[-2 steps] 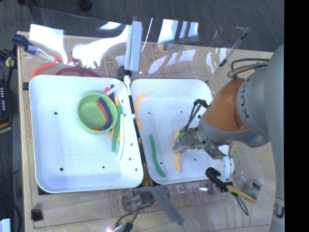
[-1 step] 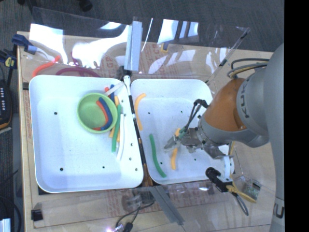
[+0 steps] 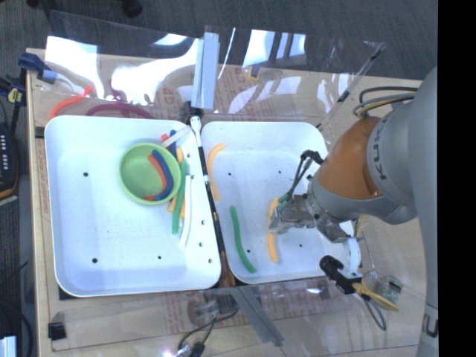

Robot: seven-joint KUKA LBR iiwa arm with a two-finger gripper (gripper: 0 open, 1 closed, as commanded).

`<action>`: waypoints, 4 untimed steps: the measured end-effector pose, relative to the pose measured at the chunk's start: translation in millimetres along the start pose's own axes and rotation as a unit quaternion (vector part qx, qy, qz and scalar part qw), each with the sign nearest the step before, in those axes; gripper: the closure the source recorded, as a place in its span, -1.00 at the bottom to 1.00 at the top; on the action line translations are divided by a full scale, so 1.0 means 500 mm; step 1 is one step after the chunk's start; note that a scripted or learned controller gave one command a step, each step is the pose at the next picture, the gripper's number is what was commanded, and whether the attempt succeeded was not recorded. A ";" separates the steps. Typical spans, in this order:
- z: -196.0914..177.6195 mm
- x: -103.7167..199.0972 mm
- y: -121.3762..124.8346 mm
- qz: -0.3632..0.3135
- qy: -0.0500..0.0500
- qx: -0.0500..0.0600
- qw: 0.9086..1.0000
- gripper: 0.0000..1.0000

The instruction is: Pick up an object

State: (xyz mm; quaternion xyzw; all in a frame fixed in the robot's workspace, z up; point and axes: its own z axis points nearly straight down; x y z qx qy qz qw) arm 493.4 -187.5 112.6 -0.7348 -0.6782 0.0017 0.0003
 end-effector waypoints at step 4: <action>-0.204 0.134 0.141 -0.105 0.001 -0.001 0.994 1.00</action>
